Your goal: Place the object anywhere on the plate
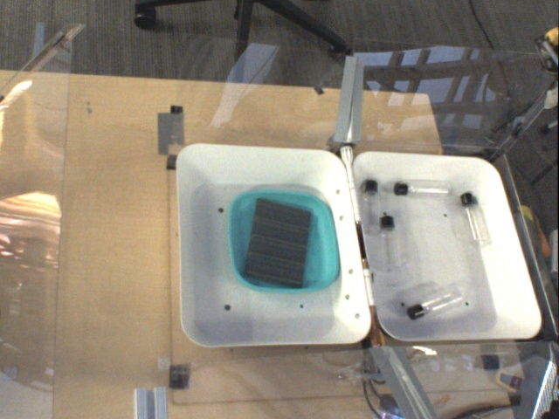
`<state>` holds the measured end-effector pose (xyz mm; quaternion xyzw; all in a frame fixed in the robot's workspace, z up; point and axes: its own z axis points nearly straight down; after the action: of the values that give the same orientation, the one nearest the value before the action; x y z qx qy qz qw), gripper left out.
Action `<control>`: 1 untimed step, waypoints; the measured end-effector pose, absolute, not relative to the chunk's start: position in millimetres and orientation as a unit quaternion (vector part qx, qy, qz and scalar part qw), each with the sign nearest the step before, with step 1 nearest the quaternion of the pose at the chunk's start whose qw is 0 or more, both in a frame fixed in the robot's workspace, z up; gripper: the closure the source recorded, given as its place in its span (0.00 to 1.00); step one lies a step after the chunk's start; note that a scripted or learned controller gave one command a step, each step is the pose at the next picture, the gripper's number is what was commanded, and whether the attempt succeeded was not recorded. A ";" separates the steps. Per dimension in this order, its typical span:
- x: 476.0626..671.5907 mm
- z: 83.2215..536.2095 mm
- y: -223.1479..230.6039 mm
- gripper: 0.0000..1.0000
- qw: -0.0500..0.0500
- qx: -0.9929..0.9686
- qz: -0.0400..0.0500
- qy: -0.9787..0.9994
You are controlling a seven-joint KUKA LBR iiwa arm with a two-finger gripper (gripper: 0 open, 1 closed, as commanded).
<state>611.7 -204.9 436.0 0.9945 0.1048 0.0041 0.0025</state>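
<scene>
A dark grey ribbed block (pixel 279 242), rectangular with parallel grooves across its top, lies flat on the teal plate (pixel 327 260). Its long side is tilted slightly off the plate's edges. The plate is squarish with rounded corners and a raised rim, and it sits in the middle of the left white bin (pixel 201 304).
</scene>
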 end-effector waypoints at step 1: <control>663.6 435.9 -203.8 0.00 0.002 0.994 0.005 0.106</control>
<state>663.6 -203.8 435.9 0.9944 0.1056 0.0052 0.0025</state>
